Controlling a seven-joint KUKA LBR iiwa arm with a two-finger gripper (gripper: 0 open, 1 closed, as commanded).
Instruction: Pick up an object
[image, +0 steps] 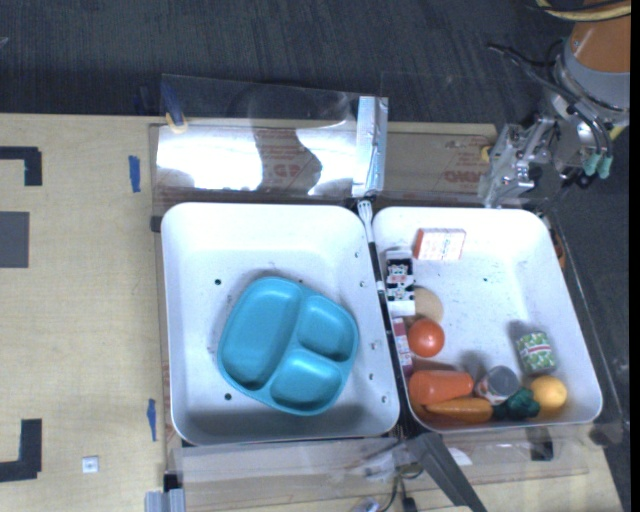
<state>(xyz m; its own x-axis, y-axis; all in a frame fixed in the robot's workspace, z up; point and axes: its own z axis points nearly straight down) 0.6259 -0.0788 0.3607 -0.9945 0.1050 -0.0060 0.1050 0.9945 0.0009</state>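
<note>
The things to pick lie in the right bin (560, 265), most of them crowded along its near edge and the wall it shares with the left bin (190, 250). Against that shared wall stands a small black-and-white carton (399, 276), with a red-and-white box (440, 244) just beyond it toward the bin's far side. Nearer than the carton sits a red tomato (426, 338), touching a pale round object behind it. Along the near edge lie a red pepper (438, 386) and an orange carrot (460, 408), then a grey can (499, 382), a dark green piece (520, 404) and a yellow lemon (548, 393). A green-patterned can (536, 351) stands just above the lemon. The left bin carries a blue divided plate (288, 344). The gripper (515, 165) hangs beyond the right bin's far edge, over the surface, holding nothing; whether its jaws stand wide or narrow cannot be told.
</note>
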